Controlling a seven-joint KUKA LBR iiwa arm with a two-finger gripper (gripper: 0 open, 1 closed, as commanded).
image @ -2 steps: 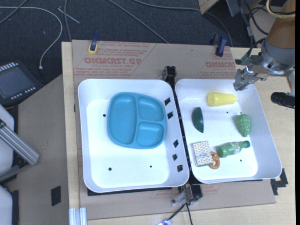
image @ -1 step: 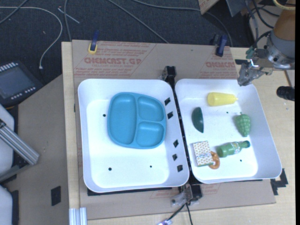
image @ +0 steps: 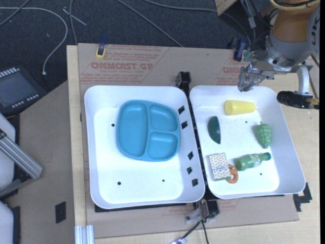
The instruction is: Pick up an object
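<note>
Yellow bottle (image: 239, 107) lies just below the jaws (image: 246, 85).

tray (image: 148, 131) in left bin (image: 96, 151)

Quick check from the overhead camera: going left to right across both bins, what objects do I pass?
Blue divided plate in the left bin, then in the right bin: dark green pepper → patterned box → yellow bottle → green bottle → green grapes. The gripper hovers above the right bin's far edge.
</note>
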